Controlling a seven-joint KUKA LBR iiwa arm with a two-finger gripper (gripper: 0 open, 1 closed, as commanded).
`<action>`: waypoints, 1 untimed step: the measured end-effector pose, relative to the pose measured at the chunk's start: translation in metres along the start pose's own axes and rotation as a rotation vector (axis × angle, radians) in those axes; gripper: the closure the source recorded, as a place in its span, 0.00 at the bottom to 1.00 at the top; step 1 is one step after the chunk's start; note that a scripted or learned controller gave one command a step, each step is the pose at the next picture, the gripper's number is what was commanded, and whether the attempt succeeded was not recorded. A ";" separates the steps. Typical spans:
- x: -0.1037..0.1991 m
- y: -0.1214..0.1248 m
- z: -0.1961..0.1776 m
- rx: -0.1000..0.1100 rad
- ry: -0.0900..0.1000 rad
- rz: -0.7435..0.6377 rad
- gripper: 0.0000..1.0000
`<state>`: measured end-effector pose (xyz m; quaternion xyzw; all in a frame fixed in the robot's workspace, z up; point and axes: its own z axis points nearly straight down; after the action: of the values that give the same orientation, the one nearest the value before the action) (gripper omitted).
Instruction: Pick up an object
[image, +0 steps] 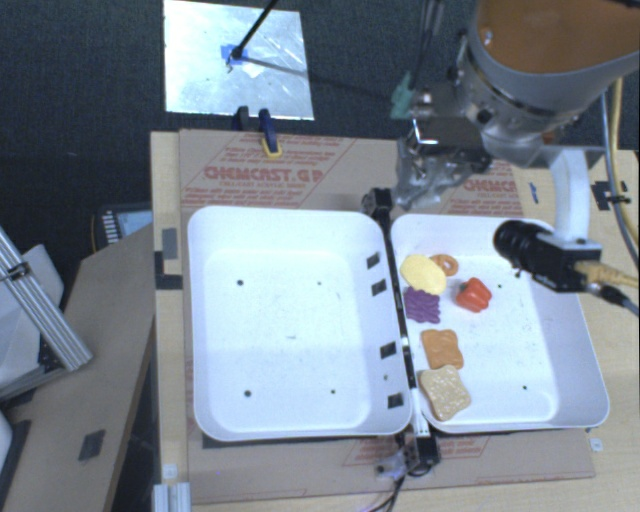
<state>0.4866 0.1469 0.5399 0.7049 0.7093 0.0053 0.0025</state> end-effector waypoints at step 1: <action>0.074 -0.001 0.006 0.010 -0.001 -0.005 1.00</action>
<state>0.4855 0.2206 0.5346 0.7033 0.7109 0.0015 -0.0006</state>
